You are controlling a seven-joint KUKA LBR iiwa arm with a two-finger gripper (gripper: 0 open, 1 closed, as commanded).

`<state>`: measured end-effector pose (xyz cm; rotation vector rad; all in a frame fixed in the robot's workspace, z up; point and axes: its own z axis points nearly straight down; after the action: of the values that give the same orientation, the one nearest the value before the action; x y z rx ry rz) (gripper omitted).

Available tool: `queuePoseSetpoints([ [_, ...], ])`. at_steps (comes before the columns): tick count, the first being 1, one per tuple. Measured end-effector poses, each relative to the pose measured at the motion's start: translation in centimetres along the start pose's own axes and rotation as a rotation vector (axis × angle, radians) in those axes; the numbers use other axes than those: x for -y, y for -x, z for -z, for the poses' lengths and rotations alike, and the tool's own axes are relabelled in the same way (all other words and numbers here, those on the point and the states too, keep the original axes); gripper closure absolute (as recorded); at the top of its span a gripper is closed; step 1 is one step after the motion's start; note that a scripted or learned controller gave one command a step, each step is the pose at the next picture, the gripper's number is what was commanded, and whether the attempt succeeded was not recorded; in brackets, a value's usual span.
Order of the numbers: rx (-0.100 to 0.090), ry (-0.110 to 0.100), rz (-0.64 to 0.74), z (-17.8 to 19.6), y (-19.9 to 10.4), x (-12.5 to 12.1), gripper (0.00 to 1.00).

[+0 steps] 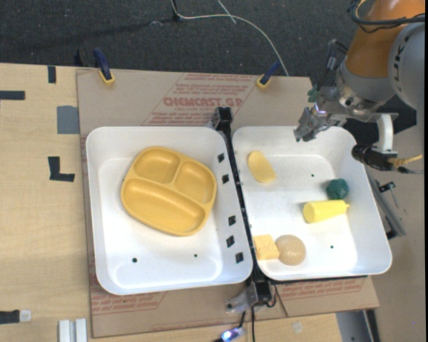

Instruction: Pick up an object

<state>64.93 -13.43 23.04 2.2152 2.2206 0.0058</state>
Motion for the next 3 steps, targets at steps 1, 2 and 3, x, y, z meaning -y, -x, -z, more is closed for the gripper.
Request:
queuePoseSetpoints([
  [1, 0.0, -0.002, 0.0, 4.3, -0.3, -0.2, 1.0],
  [2, -0.002, -0.009, 0.002, 2.5, -5.1, 1.2, 1.0],
  [3, -0.002, -0.009, 0.002, 2.5, -9.4, 3.4, 1.0],
])
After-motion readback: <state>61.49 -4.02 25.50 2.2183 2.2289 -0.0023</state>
